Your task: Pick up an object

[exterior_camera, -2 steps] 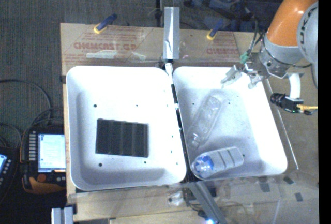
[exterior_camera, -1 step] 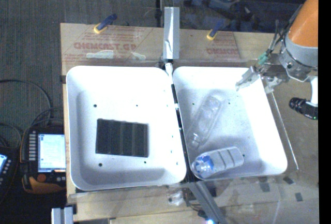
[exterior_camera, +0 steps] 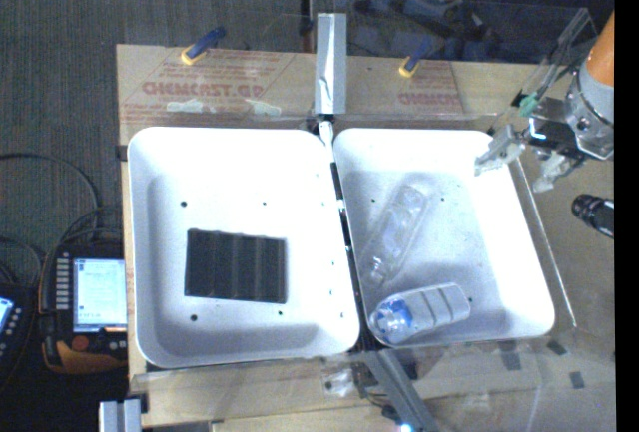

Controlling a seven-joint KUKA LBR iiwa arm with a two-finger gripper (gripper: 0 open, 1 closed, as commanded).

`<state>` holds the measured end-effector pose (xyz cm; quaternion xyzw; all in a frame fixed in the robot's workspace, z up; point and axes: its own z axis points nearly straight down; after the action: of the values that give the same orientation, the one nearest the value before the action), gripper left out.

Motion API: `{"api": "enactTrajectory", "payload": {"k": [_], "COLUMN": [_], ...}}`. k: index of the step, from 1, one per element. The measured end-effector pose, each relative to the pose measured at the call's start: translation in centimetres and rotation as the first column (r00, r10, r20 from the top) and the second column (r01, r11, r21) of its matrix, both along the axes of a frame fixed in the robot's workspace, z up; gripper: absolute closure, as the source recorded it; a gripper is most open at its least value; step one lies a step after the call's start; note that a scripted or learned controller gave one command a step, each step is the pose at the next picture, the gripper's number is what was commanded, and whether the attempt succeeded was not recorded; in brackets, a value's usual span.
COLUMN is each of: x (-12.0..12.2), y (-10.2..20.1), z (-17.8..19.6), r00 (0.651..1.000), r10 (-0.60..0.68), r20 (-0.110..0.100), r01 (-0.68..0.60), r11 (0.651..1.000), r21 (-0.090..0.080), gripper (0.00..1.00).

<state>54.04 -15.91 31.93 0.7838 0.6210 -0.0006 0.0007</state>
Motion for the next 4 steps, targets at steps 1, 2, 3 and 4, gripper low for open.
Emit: {"api": "enactTrajectory", "payload": {"k": [1,2,3,4], "x": [-3.0,-1.3,-1.3,-5.7], "y": [4.2,9.6,2.2,1.1], "z": [1.8,-9.9,-2.1,-10.2], "r00": [1.000,0.995,0.997,0.958], "r10": [0.029,-0.097,-0.077,-0.286], "r20": [-0.001,-0.004,0.000,-0.003], "r01": [-0.029,0.097,0.077,0.286], "r11": [1.000,0.995,0.997,0.958], "r21": [0.002,0.003,-0.002,0.001], "gripper": [0.00,0.00,0.00,0.00]}}
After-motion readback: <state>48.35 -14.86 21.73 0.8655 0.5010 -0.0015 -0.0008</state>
